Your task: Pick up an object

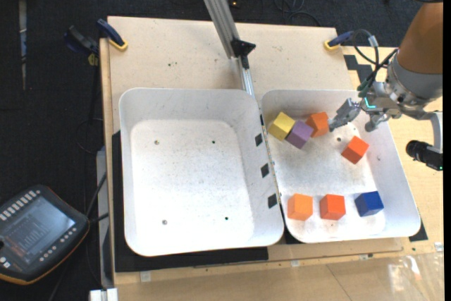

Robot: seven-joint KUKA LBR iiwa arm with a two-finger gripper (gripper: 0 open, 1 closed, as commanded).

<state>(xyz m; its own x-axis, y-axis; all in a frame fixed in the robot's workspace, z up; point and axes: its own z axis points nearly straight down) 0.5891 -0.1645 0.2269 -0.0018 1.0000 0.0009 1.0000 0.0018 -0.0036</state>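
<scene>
gripper [359,116] open, nothing btwn fingers, over right bin [394,173] far side | orange cube [354,149] just below, near it | yellow cube [282,126], purple cube [301,133] far-left | blue cube [368,203] near edge

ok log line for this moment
gripper open, empty | above right white bin | nearest: orange cube | left white bin untouched

One camera sits high above the bench [211,46], looking down at a slant and far enough off to take in both white bins. The left bin [134,151] lies near the middle of the view, the right bin [394,173] just beside it. Beyond the bench, dark floor with cables runs along the top.
</scene>
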